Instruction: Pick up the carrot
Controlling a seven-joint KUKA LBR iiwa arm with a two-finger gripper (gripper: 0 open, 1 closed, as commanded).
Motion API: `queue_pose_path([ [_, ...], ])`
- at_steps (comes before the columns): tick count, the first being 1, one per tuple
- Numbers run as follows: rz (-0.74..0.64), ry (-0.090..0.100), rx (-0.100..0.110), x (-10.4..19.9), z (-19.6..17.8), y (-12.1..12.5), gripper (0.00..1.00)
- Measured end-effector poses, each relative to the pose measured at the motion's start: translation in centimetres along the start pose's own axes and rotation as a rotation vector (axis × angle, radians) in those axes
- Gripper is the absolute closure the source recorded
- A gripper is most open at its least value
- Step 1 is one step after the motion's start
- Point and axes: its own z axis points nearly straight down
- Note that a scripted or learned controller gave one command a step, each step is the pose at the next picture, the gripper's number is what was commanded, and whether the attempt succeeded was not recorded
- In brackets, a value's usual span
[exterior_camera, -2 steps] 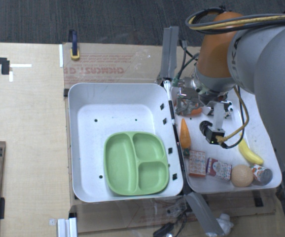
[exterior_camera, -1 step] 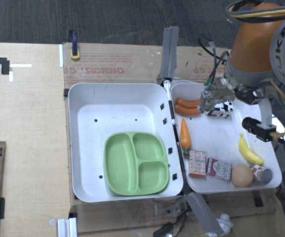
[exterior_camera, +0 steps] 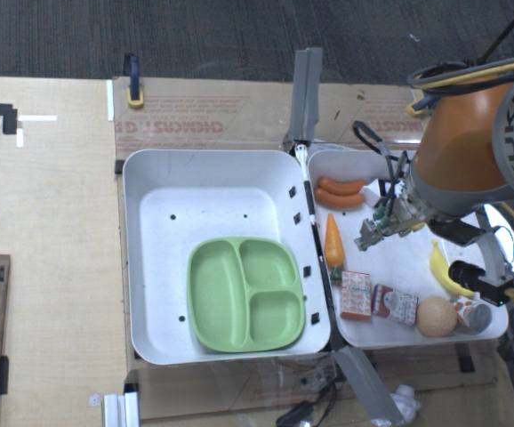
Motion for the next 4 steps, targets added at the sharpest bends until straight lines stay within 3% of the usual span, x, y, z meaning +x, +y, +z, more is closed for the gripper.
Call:
queue_pose_path([
  [1, -0.039, 0.000, -0.001, -0.7, 0.0, -4.3, 1.00],
  [2, 0.130, 0.001, 0.000, -1.8, 0.0, -5.8, 1.00],
  [3, 0.241, -0.001, -0.002, 2.6, -2.1, -3.9, 1.00],
  [4, 0.279, 0.000, 0.000, 8.0, -1.4, -2.2, 1.00],
])
